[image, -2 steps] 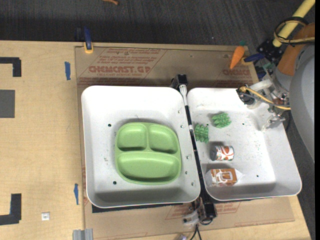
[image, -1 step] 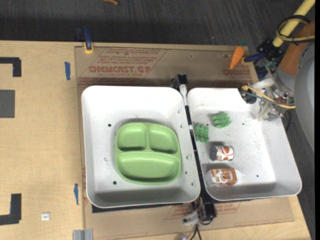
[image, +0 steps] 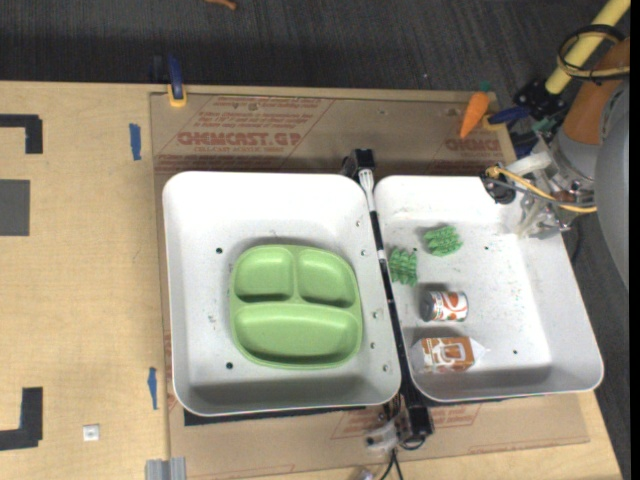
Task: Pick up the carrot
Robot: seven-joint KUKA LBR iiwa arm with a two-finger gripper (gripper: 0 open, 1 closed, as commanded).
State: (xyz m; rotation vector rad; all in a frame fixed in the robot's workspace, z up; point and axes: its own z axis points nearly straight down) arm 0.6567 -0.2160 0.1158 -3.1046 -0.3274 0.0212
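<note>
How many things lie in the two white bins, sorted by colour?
Green: 3, the tray and two small green pieces
Orange and white: 2, the can and the packet
Total: 5

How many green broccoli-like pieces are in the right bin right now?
2. One green piece lies in the upper middle of the right bin; the other sits against its left wall. None seem hidden.

Carrot [image: 474, 115] lies on bench [image: 80, 268] behind bins
</note>
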